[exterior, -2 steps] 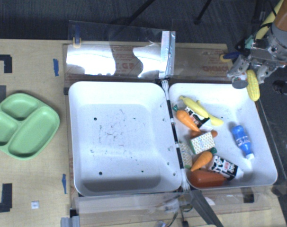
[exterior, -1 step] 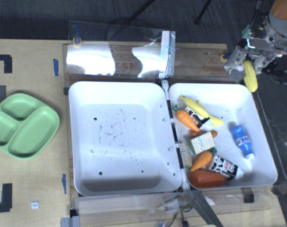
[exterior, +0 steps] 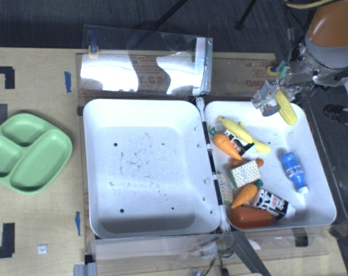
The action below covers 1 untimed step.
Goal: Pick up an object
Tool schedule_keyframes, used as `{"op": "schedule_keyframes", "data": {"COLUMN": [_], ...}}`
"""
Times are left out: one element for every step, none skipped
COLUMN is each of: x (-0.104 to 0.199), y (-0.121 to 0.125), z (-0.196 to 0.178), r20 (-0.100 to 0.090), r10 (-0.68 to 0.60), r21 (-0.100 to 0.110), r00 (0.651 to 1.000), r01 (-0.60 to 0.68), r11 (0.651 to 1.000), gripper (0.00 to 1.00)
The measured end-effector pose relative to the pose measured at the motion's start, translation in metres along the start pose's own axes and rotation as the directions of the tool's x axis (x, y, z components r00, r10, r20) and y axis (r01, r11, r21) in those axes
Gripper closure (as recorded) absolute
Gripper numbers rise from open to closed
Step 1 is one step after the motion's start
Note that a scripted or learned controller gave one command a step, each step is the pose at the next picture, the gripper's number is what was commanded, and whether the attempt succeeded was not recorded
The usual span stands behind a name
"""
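My gripper (exterior: 275,101) hangs over the far corner of the right bin (exterior: 317,154). A yellow corn cob (exterior: 286,108) sits against its grey fingers and crosses the bin's rim line, so it looks lifted and held. Below it in the right bin lie a yellow banana (exterior: 243,134), an orange carrot (exterior: 225,145), a blue bottle (exterior: 293,170), a small patterned box (exterior: 246,173), a second carrot (exterior: 244,195), a black-and-white carton (exterior: 271,202) and a red piece (exterior: 251,216).
The left bin (exterior: 145,165) sits beside the right one, sharing a middle rim. A green divided plate (exterior: 27,151) rests on the bench at far left. A clear plastic panel (exterior: 145,65) stands behind the left bin.
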<state>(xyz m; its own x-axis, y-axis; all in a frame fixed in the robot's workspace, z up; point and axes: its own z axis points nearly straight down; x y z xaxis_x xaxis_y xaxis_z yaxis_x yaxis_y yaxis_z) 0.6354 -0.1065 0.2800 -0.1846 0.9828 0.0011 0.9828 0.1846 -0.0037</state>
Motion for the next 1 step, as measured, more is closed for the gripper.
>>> {"op": "schedule_keyframes", "data": {"x": [0.0566], "y": [0.0230], "z": [0.0551], "r20": [0.001], "r10": [-0.254], "r21": [-0.001], "r00": [0.967], "r01": [0.254], "r11": [0.967], "gripper": [1.00]}}
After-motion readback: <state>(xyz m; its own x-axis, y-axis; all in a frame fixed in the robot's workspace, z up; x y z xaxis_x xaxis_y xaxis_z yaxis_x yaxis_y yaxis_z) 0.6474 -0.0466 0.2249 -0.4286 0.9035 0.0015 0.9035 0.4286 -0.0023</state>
